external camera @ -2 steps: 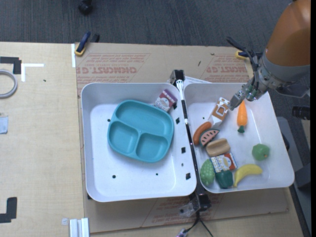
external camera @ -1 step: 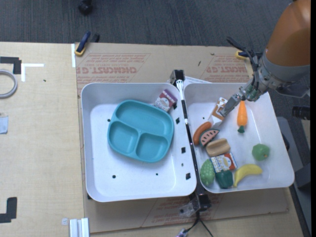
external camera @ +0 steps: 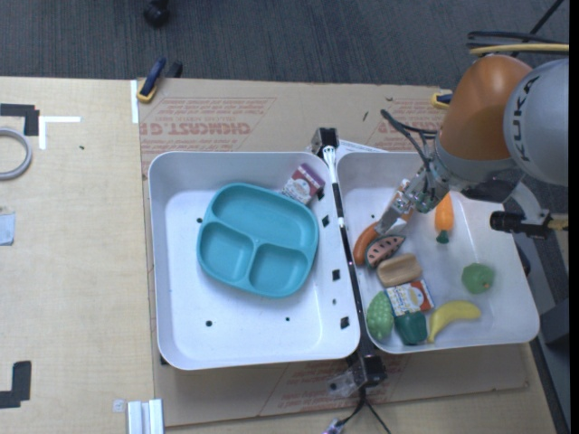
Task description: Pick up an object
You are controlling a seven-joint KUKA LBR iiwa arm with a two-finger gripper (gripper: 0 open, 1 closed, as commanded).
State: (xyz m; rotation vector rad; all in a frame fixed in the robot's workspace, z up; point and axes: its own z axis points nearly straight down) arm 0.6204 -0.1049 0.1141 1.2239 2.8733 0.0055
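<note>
My fingers (external camera: 395, 217) hang low in the right bin (external camera: 516, 333), and I cannot tell whether they are apart or together. Just below them lie a hot dog (external camera: 365, 240) and a dark slice (external camera: 388, 245); a carrot (external camera: 443, 215) sits beside them.

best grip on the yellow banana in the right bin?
Take the yellow toy banana across its curved middle, coming straight down. It lies flat near the right bin's front wall, with bare floor on its upper right side. Its left tip touches the dark green toy, so set the pincer toward the right half, fingers across the narrow width.
</note>
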